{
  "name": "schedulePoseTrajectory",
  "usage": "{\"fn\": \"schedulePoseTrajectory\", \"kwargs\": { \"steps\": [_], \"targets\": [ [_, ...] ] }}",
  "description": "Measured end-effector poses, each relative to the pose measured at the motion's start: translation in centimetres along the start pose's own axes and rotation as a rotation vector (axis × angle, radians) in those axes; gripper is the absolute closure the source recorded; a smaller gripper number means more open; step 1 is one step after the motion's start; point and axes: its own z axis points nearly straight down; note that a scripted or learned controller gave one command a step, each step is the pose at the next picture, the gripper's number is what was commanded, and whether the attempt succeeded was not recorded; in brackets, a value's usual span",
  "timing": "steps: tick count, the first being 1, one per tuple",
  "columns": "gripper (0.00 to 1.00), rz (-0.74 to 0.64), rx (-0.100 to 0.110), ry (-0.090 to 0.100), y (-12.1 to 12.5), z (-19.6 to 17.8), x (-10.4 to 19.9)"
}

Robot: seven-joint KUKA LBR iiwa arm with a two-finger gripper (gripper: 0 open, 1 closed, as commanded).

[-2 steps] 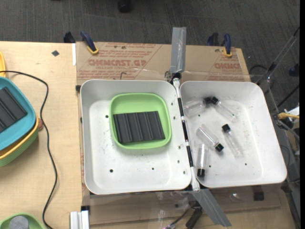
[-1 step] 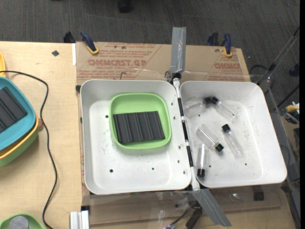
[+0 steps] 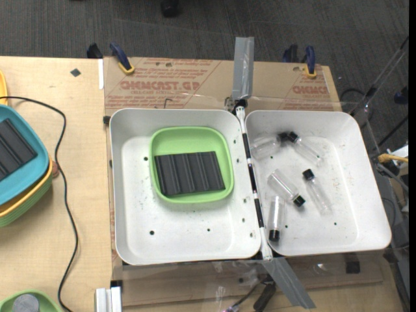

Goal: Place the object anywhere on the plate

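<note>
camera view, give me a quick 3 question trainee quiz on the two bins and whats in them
1. True or false: the green plate sits in the right bin.
2. What lies on the plate? A) a clear vial B) a dark ribbed pad C) a blue clamp
3. Fill in: the clear vials with black caps lie in the ____ bin.

Key:
1. False; it sits in the left bin.
2. B
3. right
</note>
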Motion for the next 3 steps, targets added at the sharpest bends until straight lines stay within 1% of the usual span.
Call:
{"fn": "schedulePoseTrajectory", "kwargs": {
  "steps": [1,2,3],
  "targets": [
    [0.00,-0.006,-0.002,0.002,0.0,-3.0,0.1],
    [0.00,-0.006,0.000,0.000,-1.7,-0.2,0.4],
    [0.00,0.000,-0.002,0.001,0.0,-1.2,0.0]
  ]
}}
